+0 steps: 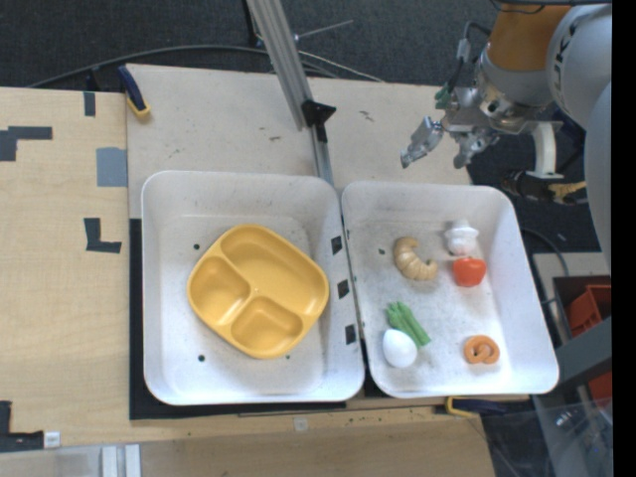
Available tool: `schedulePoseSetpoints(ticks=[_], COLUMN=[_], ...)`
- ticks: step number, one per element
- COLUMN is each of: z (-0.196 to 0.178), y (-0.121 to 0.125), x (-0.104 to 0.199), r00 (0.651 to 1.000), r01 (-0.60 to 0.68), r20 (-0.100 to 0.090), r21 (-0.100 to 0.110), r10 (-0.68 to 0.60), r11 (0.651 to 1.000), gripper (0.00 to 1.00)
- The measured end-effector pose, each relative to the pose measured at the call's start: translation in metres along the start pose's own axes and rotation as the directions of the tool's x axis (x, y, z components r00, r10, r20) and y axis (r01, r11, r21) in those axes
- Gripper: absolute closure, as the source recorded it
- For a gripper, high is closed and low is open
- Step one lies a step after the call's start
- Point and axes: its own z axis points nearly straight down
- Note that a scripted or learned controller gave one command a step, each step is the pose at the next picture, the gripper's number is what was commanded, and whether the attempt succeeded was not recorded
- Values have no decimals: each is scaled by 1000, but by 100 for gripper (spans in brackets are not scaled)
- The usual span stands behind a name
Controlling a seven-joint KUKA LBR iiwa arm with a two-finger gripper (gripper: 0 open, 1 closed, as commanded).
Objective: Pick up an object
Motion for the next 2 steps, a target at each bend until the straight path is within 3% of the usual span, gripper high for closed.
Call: schedulePoseSetpoints(ticks=[1, 2], z=[0, 50], y=[0, -8], x=[0, 6], r00=[1000, 1000], r01=[0, -1], r20=[0, 0], r21=[0, 4], r10=[0, 1], r11=[1000, 1000], gripper=[0, 0])
